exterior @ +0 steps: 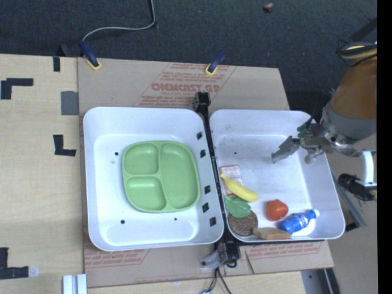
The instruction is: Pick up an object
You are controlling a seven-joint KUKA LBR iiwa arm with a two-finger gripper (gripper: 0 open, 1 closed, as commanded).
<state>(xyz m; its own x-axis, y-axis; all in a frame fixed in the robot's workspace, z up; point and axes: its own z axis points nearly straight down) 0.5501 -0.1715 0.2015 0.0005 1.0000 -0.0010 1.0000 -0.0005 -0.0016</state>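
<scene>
Right bin, near edge: a blue bottle [299, 221] lies at about 5 o'clock of the right bin [318, 182], its white cap toward the far right; a tan stick [269, 233] lies just in front of it against the near wall.
Near left corner: a brown disc [244, 225] at about 7 o'clock of the bin, with a green leaf [237, 207] overlapping its far side.
Tomato: a red tomato [277, 209] sits just beside the bottle, at the bottle's 10 o'clock, apart from the leaf.
Banana: a yellow banana [238, 190] lies slantwise near the bin's left wall, touching the leaf's far edge.
Card: a small white card [231, 172] with red print lies at the banana's 11 o'clock, touching it.
Left bin: a green plate [162, 176] with three compartments lies flat in the middle of the left bin [98, 164].
Pincer: the pincer [297, 151] hangs over the far right part of the right bin, at about 2 o'clock of it; its two fingers are spread wide with nothing between them, well apart from all the objects.
Arm: the arm [355, 103] comes in from 3 o'clock, grey with an orange stretch above the wrist.
Worktop: both bins rest on a brown board [177, 84] on the worktop [30, 164]; two clamps with yellow tips [92, 61] hold the board's far edge.
Far ground: dark carpet [245, 23] with a thin cable [131, 26] trailing across it.
</scene>
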